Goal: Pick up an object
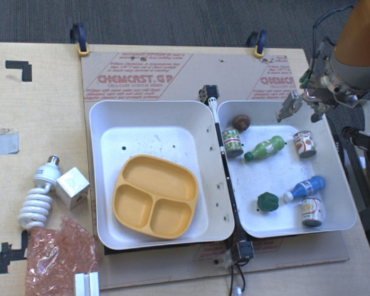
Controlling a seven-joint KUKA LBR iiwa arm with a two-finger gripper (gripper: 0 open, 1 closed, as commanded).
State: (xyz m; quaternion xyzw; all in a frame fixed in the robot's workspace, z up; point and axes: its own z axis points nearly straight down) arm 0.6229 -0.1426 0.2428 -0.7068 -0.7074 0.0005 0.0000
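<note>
Gripper (301,105) hangs over the top right rim of the right bin (345,190), below the arm's orange band (361,23) and grey wrist; whether it is spread or closed I cannot tell, and nothing shows between its tips. Inside that bin lie seven things, none touching the claw. A brown ball (241,123) sits near the top left corner, with a green-labelled can (232,142) just below it against the left wall. A green bottle (264,148) lies tilted beside that can, its cap end pointing down-left. A red-and-white can (304,144) stands near the right wall, closest to the claw. Lower down, a dark green lump (267,201) rests near the middle, a blue bottle (304,189) lies just to its right with its white cap toward the lump, and another can (311,211) sits just under the blue bottle. The left bin (105,128) holds a yellow tray (155,196) with three compartments. On the bench to the left lie a spiral bulb (38,196), a small white box (73,185) touching it, and crumpled pink wrap (58,261).
</note>
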